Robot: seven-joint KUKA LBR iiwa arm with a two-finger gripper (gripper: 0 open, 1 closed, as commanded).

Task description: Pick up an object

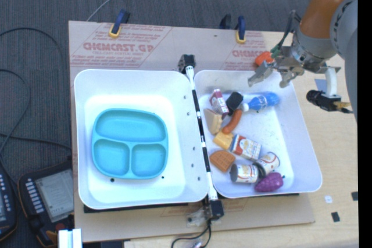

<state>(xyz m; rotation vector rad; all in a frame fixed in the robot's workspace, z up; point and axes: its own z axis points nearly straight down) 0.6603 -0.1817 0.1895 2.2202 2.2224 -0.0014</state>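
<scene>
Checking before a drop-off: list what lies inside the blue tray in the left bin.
The blue tray shows three bare compartments with nothing lying in them. It covers the left bin's floor beneath it, so anything under it is hidden.

Left bin (81, 125): a blue divided plate (130, 143) is lying flat inside. Right bin (302, 148): a blue bottle (263, 101), sausage (232, 121), waffle (222, 160), can (244, 172) and purple piece (268, 183) are crowding together. The tool (272, 74) is hovering with fingers spread over the far rim, holding nothing.
</scene>
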